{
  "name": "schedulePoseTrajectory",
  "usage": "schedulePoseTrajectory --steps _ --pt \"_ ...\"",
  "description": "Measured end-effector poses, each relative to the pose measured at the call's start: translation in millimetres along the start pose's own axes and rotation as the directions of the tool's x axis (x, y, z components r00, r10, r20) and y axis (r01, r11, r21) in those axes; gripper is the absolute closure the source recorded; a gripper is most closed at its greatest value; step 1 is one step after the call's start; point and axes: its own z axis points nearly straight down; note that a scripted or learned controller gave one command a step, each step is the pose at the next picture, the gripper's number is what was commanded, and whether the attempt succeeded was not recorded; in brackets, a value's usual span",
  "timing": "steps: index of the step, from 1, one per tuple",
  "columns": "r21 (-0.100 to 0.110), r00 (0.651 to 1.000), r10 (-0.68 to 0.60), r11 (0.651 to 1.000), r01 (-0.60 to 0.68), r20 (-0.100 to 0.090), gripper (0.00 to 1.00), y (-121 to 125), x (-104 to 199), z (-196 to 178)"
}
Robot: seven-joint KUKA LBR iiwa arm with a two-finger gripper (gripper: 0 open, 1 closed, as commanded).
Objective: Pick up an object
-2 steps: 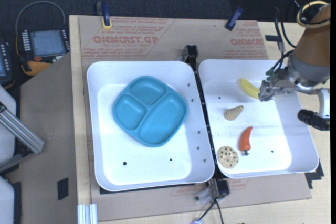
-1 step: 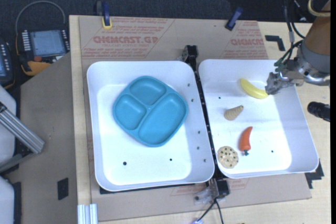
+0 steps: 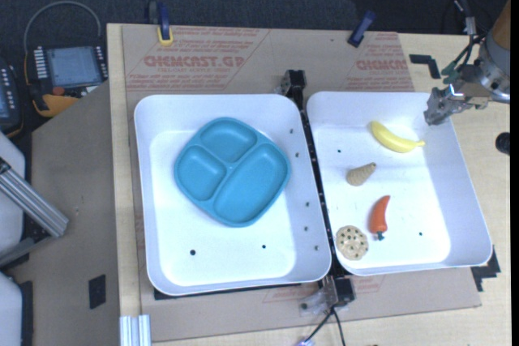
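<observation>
The gripper [image 3: 438, 108], its grip state impossible to tell, hangs at the right bin [image 3: 462, 174]'s far edge, just right of the banana [image 3: 395, 138], seemingly lining up on this nearest pickable object.

The arm [image 3: 496, 65] is cut off by the right edge, so just its wrist end shows. The gripper [image 3: 439, 106] is small and dark against the right bin's rim [image 3: 454, 138]; how its jaws stand cannot be made out. The cookie's [image 3: 352, 242] surface detail is too small to read.
</observation>
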Motion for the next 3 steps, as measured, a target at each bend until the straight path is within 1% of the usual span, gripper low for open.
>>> schedulePoseTrajectory --steps 1,2,3 --pt "0.003 1.000 0.001 1.000 -0.001 -0.001 1.00 1 0 -35" --pt "0.011 1.000 -0.003 1.000 0.003 -0.005 1.00 5 54 -29" --pt "0.012 1.000 -0.003 1.000 0.003 -0.006 1.00 -7 98 -27"
